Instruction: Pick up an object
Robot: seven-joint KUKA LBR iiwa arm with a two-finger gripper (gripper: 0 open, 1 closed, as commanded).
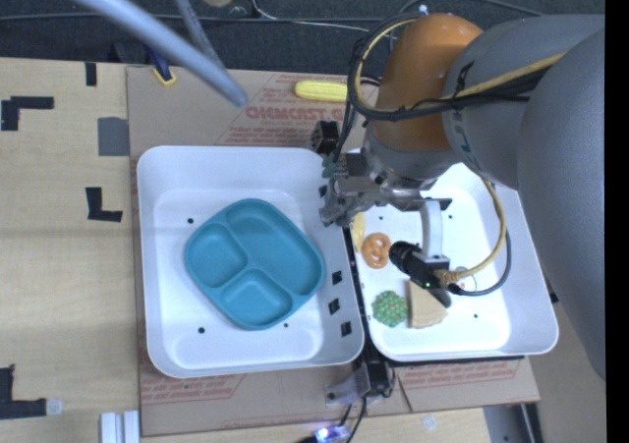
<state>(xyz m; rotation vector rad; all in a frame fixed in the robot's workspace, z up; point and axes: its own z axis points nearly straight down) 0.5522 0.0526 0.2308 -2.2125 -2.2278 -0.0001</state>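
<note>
Below the gripper [344, 203] (grip state hidden) lies a ridged orange pretzel [374, 250].

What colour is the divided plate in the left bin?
Light blue all over, no pattern; the divided plate shows plainly in the camera view.

Gripper [346, 197] above pretzel [374, 250], blue tray [254, 262] left

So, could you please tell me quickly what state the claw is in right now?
Claw: cannot be told; it sits low at the right bin's left edge, above the pretzel.
</note>
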